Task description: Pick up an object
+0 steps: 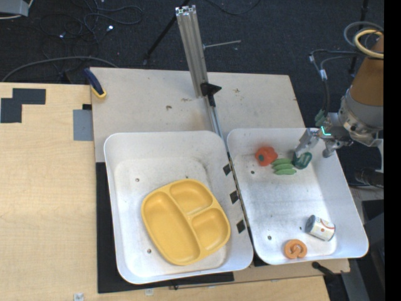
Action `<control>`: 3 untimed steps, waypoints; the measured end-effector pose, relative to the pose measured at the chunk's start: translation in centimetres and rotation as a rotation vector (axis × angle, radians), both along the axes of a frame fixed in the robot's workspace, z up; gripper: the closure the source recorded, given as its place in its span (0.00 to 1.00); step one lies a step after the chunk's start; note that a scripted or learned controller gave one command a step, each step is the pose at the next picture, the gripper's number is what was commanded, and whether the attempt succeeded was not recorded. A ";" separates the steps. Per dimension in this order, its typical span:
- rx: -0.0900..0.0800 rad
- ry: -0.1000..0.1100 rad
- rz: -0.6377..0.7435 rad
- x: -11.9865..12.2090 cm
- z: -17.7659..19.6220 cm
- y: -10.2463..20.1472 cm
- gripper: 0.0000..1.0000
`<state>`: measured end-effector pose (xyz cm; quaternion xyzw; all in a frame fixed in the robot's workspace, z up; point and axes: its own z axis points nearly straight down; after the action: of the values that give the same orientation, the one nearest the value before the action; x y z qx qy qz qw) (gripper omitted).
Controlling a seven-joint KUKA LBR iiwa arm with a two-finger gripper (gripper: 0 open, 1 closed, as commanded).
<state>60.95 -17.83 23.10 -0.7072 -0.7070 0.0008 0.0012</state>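
Camera view: the gripper [304, 157] sat low beside the green object [284, 167]; I cannot tell its grip, so nothing looked lifted.

The bench [156, 102] is a pale, scuffed board with a few dark specks. Two shallow white bins sit on it side by side, their inner rims touching — the left bin [125, 168] and the right bin [341, 187]. Behind them an aluminium post [193, 49] rises from the board near its middle. At the far left corner lies a small blue-and-yellow item [95, 84] — possibly a clamp or a tool handle.
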 end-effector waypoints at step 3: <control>0.001 0.005 0.000 -1.2 -9.5 0.7 0.00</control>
<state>59.79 -17.16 13.63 -0.7073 -0.7069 0.0023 0.0034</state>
